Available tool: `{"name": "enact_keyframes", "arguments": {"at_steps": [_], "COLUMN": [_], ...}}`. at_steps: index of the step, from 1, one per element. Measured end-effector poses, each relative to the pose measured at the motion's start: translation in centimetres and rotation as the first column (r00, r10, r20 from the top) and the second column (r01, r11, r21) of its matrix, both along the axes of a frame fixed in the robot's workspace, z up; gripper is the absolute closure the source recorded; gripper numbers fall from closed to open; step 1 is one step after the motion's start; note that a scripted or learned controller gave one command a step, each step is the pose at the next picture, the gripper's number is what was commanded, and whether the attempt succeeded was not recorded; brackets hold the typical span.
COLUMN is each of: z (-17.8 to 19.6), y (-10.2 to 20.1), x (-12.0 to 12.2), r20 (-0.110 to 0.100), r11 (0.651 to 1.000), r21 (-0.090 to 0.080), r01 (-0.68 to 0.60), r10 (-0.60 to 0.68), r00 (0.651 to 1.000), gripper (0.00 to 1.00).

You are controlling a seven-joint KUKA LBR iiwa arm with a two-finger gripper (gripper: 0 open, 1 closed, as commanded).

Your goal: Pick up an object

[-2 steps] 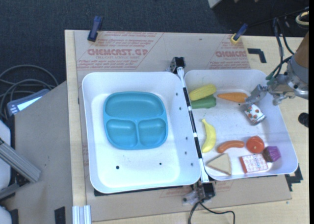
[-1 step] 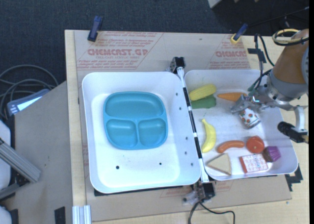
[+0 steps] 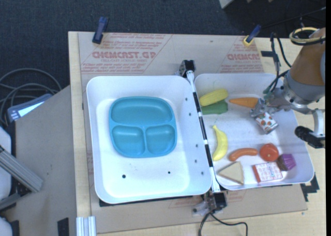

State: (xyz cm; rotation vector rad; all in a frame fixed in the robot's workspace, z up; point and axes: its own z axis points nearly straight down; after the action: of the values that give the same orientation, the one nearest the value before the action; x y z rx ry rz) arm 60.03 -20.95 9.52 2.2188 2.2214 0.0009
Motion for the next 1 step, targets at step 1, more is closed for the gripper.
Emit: {"name": "enact_keyframes", "arguments": {"at_steps": [1], "z": [-1.13], "y": [6.62], "x": [5.72], "r20": [-0.009], "r11": [1.0], "r21": [0.003], "r01": [0.001], "r10": [-0.001], "r00": [1.0], "gripper": [1.0]}}
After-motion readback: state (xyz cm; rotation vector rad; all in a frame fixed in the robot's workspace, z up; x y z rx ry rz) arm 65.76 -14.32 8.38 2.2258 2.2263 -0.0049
